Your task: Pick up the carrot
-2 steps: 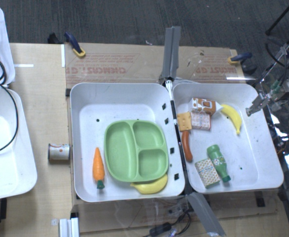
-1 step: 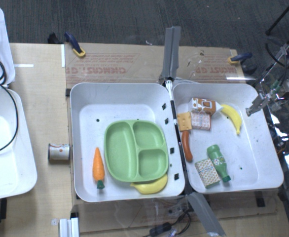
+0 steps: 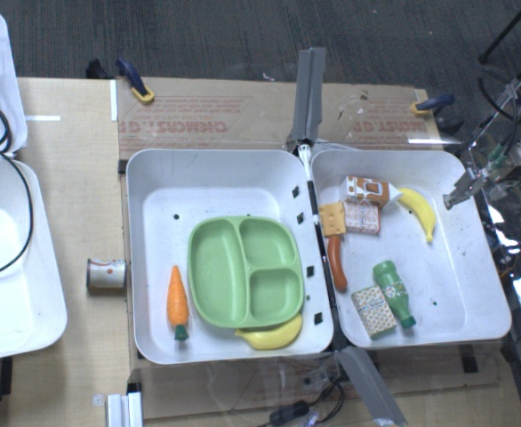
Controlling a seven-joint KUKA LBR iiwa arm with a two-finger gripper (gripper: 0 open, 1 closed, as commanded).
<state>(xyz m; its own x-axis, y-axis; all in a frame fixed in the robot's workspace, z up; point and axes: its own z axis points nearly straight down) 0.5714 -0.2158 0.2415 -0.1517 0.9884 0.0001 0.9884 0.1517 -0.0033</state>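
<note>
The carrot [image 3: 178, 302], orange with a small green end pointing to the front, lies on the floor of the left bin [image 3: 149, 203], close to its left wall. A green divided plate [image 3: 245, 269] lies just right of it, a small gap apart. My gripper [image 3: 463, 191] shows as a grey tip with cables behind it, over the far right rim of the right bin [image 3: 474, 318], well away from the carrot.
A yellow banana-like piece [image 3: 269, 334] pokes out under the plate's front edge. The right bin holds a banana [image 3: 420, 210], a sausage [image 3: 337, 261], a green bottle [image 3: 394, 294], a cracker box [image 3: 373, 310] and small cartons [image 3: 365, 203]. A can [image 3: 107, 274] lies on the bench left of the bins.
</note>
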